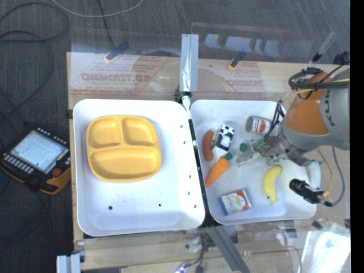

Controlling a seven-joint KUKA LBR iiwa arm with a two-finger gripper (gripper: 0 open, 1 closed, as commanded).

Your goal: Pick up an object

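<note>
Over the right bin [296,209], just left of the banana [272,182], the claw [263,151] is hanging low from the grey arm [335,118] with its orange band [304,118]; whether it is spread or pressed together cannot be told, since the dark metal linkages are blurring into one another, and nothing can be seen pinched in it. The banana, a smooth curved yellow fruit, is lying on the bin floor just below and right of the claw. A small cylindrical can [259,124] with a red label and shiny end is lying on its side above and left of the banana. Further left of the banana, a black-and-white patched toy [225,136] is resting beside a reddish sausage shape [208,145], and a tapered orange carrot [218,169] with a green top is slanting below them. A flat red-and-white box [235,202] is lying left of the banana and lower, near the bin's front wall. Far to the left of the banana, the left bin [136,215] is holding a glossy yellow compartment tray [123,148] with rounded corners. Both bins are sitting on a pale bench [131,75] under a clear plastic sheet, dark ribbed carpet [34,67] is stretching around it, and a handheld pendant [37,159] with a lit screen is lying on the floor at far left.
</note>
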